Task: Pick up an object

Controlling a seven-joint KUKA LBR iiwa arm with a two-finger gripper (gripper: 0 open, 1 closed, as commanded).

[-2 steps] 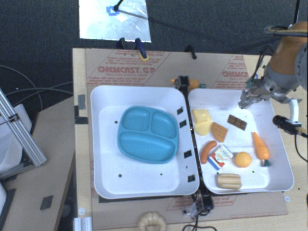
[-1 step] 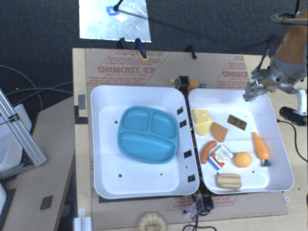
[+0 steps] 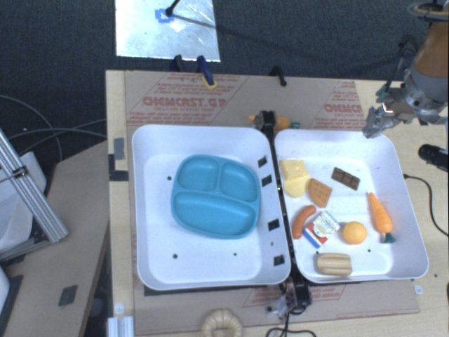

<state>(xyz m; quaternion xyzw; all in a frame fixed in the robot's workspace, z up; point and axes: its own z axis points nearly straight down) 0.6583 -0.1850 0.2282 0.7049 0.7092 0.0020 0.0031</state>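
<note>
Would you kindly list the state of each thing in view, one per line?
gripper: raised over the right bin's far right corner, holding nothing visible.
blue divided plate: flat in the left bin, right side up.
carrot: lying on its side.
hot dog: lying tilted.
orange: resting near the carrot.
bread roll: lying by the near wall.
chocolate bar: lying flat.
cheese wedge: resting by the divider.

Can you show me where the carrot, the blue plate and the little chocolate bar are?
carrot (image 3: 379, 213): camera view, on the middle of its orange body.
blue plate (image 3: 184, 182): camera view, on its left rim.
chocolate bar (image 3: 345, 179): camera view, on the middle of its brown top.
</note>
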